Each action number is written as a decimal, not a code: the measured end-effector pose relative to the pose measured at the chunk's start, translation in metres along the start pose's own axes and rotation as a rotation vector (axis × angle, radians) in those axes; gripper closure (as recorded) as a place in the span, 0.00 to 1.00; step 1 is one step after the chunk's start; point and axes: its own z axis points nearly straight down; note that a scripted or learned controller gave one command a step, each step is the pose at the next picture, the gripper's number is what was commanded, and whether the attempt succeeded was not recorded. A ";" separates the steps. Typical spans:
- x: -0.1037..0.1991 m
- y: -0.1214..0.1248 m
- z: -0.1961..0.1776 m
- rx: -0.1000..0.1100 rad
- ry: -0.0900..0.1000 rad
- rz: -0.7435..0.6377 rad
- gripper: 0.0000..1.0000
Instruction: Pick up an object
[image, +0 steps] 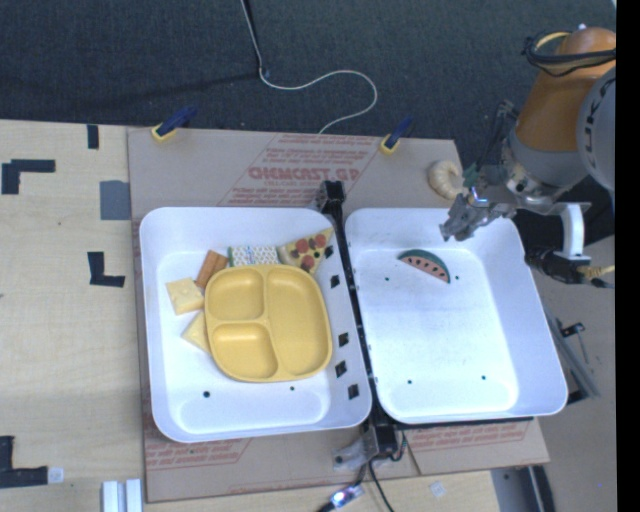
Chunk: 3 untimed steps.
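Both bins, the left bin (160, 300) and the right bin (500, 340), looked like smooth white plastic with a faint sheen. The yellow divided plate (268, 322) appeared matt plastic. Beneath lay printed brown cardboard (290, 170), dull and papery, on a pale wood-look bench (60, 330). The arm's orange band (560, 95) shone glossy.

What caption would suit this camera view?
Robot gripper hovers at right bin near watermelon slice toy; yellow divided plate fills left bin.

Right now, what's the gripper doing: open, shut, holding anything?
Gripper: finger state cannot be told; hovers at the right bin's far rim, apart from the watermelon slice.
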 end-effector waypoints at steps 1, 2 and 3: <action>0.055 0.002 0.009 0.002 0.000 0.000 1.00; 0.099 -0.009 0.008 0.002 0.000 0.001 1.00; 0.142 -0.017 0.010 0.002 0.000 0.001 1.00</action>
